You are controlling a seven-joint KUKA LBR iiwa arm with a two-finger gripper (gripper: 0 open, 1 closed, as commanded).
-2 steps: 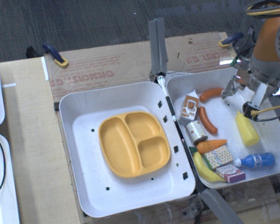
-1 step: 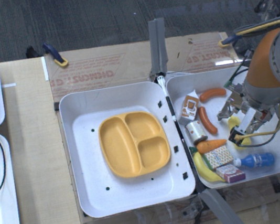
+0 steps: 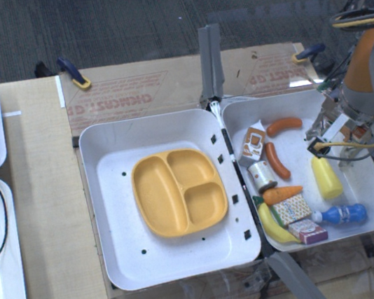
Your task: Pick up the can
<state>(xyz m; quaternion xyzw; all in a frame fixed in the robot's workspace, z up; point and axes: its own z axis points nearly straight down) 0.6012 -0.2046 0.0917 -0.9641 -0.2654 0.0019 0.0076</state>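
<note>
Your can (image 3: 263, 175) lies untouched in the right bin (image 3: 366, 182), near its left wall, beside a sausage (image 3: 277, 160) — the gripper (image 3: 325, 128) hovers well apart, its opening impossible to tell. You've everything left: reach, grasp, lift.

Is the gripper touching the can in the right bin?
Apart. In the camera view the gripper stands well away from the can, with a red sausage and bare floor of the bin between them.

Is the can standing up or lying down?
Lying down: the can shows its long silver side, resting in the right bin.
</note>
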